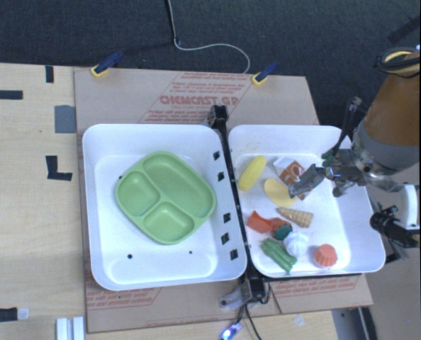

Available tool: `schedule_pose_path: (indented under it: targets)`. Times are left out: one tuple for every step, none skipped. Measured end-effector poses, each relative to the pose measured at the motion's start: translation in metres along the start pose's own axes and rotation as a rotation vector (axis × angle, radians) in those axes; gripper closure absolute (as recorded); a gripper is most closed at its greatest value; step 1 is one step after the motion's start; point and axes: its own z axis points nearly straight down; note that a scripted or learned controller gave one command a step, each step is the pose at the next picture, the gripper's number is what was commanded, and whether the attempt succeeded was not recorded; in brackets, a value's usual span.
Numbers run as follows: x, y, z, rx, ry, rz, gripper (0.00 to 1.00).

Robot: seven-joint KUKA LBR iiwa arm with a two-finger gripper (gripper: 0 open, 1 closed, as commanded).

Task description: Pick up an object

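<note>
Over the right bin (338,134), the gripper (304,183) reaches in from the right edge on a grey arm with an orange band; its dark fingers hang above the bin's middle, and whether they are spread or closed cannot be told, nor is anything seen between them. Just under the gripper's tip lies a pale yellow piece (277,190), with a red and white packet (290,169) toward the bin's far edge and a yellow banana-like toy (251,173) nearer the bin's left wall. Nearer the front edge sit a tan cone (296,217), an orange-red piece (265,223), a green vegetable toy (278,254), a small white item (295,244) and an orange round toy (324,256) at the front right corner. The left bin (100,211) carries a green divided plate (165,197), lying flat in its middle. Both bins rest side by side on a cardboard sheet (196,98) atop the wooden bench (26,211)
</note>
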Motion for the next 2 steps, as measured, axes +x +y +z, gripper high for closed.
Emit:
schedule_pose_path:
  targets:
    - [0.001, 0.0, -0.01, 0.001, 0.0, -0.001, 1.0]
    - [0.076, 0.008, 0.026, 0.003, 0.001, -0.004, 1.0]
